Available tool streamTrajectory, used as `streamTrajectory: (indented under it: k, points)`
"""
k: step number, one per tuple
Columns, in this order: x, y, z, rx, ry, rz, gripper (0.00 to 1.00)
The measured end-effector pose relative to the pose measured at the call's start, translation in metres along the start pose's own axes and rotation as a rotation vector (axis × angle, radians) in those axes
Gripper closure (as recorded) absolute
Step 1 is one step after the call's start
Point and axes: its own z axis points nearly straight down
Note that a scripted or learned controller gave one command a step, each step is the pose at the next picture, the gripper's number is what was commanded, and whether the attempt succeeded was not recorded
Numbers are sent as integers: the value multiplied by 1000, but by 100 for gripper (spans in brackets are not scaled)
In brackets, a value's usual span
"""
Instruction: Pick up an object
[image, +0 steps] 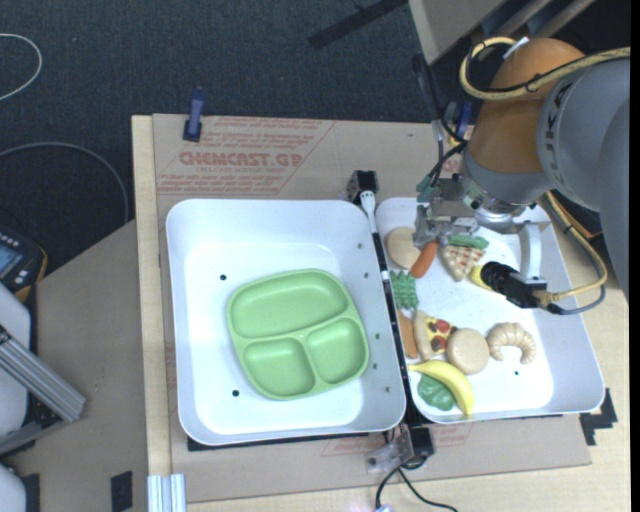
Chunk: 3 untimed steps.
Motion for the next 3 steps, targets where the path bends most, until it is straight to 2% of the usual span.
streamTrajectory:
  k: [1, 2, 3]
  points:
    - [72, -21, 5, 10, 0, 1, 100]
    - [68, -20, -5, 8, -1, 5, 100]
    - [66, -108, -79, 14, 1, 7, 100]
